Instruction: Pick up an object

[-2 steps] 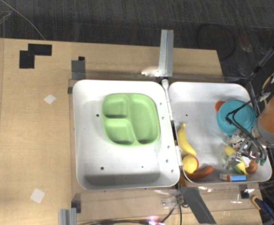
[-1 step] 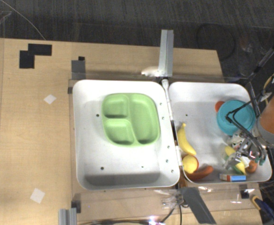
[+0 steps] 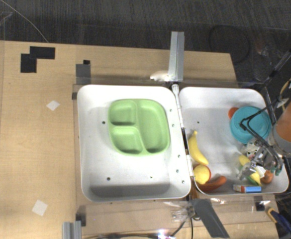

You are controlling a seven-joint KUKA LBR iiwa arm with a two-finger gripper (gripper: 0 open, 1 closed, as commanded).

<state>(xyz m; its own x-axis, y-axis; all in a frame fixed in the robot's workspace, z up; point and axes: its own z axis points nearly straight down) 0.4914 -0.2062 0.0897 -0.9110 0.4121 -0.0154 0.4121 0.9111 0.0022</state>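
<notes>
My gripper (image 3: pixel 257 162) is low in the right bin (image 3: pixel 210 108), near its front right corner. It hangs over a cluster of small yellow and green pieces (image 3: pixel 248 172) and may be touching them. A small orange ball (image 3: pixel 268 178) and a flat blue and white stick (image 3: pixel 247 188) lie just in front of it. Behind the gripper stands a teal bowl (image 3: pixel 245 123), partly crossed by the arm's cables. A banana (image 3: pixel 197 150), a yellow round fruit (image 3: pixel 202 173) and a red-orange sausage-shaped piece (image 3: pixel 214 183) lie by the bin's left wall.
A green divided plate (image 3: pixel 138 126) rests in the left bin (image 3: pixel 93 148). The arm's orange band (image 3: pixel 290 126) looms over the right bin's right wall. A metal post (image 3: pixel 176 56) stands behind the wall between the bins.
</notes>
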